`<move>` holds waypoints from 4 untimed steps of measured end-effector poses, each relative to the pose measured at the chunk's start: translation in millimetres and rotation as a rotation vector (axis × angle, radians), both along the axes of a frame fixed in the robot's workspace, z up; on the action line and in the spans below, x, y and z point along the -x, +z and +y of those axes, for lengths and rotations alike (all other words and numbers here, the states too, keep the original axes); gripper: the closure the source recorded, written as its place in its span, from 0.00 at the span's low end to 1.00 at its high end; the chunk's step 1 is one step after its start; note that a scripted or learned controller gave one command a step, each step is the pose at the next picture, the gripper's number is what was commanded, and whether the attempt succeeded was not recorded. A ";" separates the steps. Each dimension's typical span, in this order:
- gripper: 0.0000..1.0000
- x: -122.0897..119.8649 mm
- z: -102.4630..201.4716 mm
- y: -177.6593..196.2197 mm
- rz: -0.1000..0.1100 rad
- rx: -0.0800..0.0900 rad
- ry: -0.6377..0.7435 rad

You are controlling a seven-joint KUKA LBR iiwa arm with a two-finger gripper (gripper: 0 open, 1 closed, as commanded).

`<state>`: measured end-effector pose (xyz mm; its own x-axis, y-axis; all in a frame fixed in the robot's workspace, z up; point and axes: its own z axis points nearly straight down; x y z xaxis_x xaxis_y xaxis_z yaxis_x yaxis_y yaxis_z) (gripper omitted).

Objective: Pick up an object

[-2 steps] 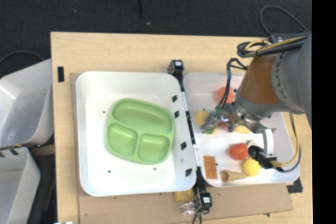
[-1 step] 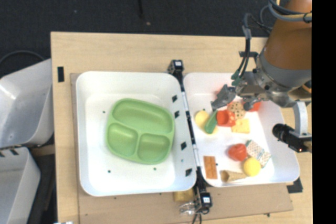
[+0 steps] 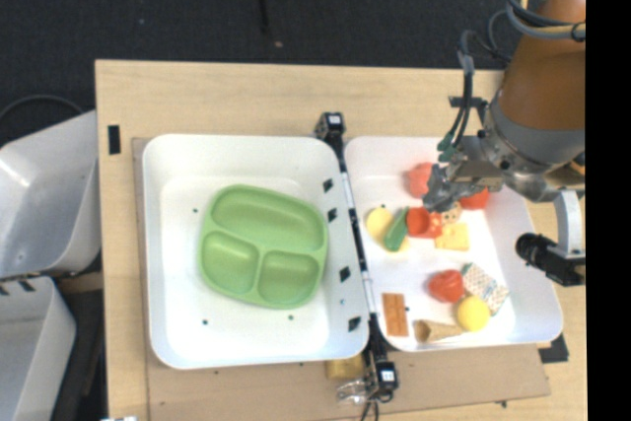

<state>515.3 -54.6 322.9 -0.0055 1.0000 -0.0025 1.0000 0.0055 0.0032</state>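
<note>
A green divided plate (image 3: 264,245) is lying alone in the left bin (image 3: 168,311), well apart from the action. In the right bin (image 3: 532,315) the toy food is crowding together: 1 yellow lemon-like piece (image 3: 379,222) touching 1 green pepper (image 3: 396,230), 1 brown wafer (image 3: 394,314), 1 cone (image 3: 434,331), 1 red tomato (image 3: 446,285), 1 yellow ball (image 3: 473,313), 1 patterned packet (image 3: 485,284), 1 cheese wedge (image 3: 454,236), plus about 3 red or pink pieces near the gripper (image 3: 446,202).

The gripper is hovering low over that red cluster; I cannot tell how far it is parted or whether anything is gripped. Likely risk: the pieces are sitting so close that closing could be nudging neighbours aside or pinching 2 at once.
</note>
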 end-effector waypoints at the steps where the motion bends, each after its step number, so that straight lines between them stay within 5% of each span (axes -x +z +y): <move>1: 1.00 25.9 55.2 1.9 0.002 -0.003 -0.001; 2: 1.00 25.0 167.1 118.1 -0.010 -0.007 0.009; 3: 1.00 25.8 106.5 13.3 0.010 0.000 -0.010; 4: 1.00 24.9 82.9 86.4 -0.004 -0.002 -0.007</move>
